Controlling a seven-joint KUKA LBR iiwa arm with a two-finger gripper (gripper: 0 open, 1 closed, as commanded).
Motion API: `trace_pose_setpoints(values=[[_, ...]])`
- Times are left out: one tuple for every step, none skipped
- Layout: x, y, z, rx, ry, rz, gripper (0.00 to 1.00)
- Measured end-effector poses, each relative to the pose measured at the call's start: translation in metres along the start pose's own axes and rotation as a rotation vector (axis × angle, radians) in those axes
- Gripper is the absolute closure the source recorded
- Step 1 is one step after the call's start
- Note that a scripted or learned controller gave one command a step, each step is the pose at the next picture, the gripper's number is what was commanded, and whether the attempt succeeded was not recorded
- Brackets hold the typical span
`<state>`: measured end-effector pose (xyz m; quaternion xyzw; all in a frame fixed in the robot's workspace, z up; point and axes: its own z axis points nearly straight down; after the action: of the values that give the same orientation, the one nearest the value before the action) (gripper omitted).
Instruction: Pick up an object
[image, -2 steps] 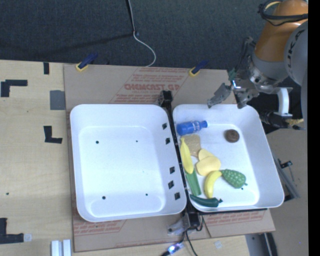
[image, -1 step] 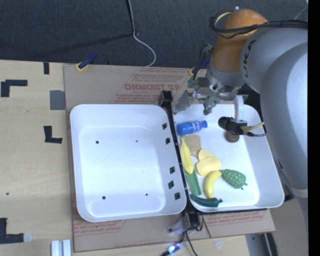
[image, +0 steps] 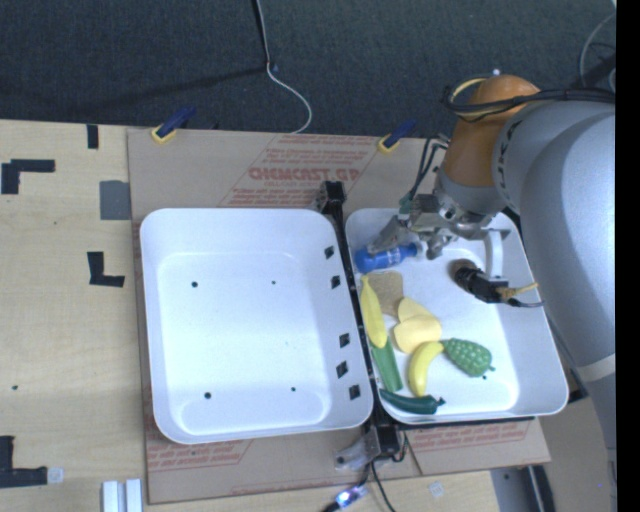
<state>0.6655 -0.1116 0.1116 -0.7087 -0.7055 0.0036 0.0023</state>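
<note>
Over the right bin's (image: 530, 395) far end, the gripper (image: 425, 240) hangs beside a blue object (image: 378, 258), its grasp impossible to judge, apparently lined up to pick among the clustered toys.

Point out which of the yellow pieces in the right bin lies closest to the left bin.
The long pale yellow piece, lying lengthwise along the right bin's left wall. The yellow block and the banana lie further right.
</note>
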Motion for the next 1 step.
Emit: trace_pose_setpoints(values=[[0.1001, 0.0034, -0.1041, -0.017, 0.005, -0.015, 0.00]])
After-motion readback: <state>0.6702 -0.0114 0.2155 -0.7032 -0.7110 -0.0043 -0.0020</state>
